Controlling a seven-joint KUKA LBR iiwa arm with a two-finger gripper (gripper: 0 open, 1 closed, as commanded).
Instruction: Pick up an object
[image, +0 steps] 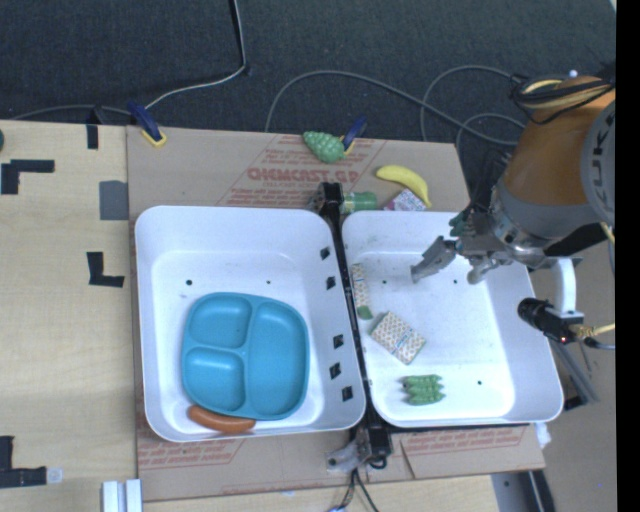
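Observation:
My gripper (446, 275) hangs over the upper middle of the right bin (520, 400), reaching in from the right. Its two fingers are spread open with nothing between them. A small patterned packet (397, 337) lies on the bin floor below and left of the gripper. A green pea pod (422, 389) rests nearer the front edge. A narrow patterned packet (360, 291) leans along the bin's left wall. All three lie apart from the gripper.
The left bin (160, 240) holds a blue divided plate (245, 354) and an orange sausage (221, 420) at its front. Behind the bins, on the cardboard, lie a banana (403, 182), a green toy (322, 146) and a pinkish packet (407, 203).

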